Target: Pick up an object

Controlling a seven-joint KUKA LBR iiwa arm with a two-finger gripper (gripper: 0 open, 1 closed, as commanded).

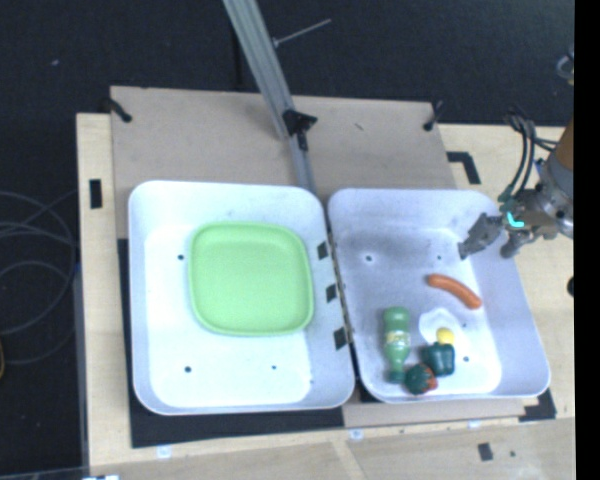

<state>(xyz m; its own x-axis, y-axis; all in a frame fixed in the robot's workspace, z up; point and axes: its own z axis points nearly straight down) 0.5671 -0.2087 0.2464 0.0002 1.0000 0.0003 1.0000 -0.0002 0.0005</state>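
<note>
Presently, claw (pixel 492 235): spread open and holding nothing, poised over the right bin (pixel 380 218) near its far right rim.
Why: likely lining up for a descent.
Sausage (pixel 454 289): thin, orange-red, lying slantwise just below the claw.
Neighbours: green bottle (pixel 396 334), fried egg (pixel 440 324), clustered nearby.

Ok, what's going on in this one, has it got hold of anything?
No. The gripper is over the top right corner of the right bin with its fingers spread and nothing between them. The sausage, fried egg, green bottle and other small toys lie untouched lower in that bin. The left bin holds a green plate.
</note>
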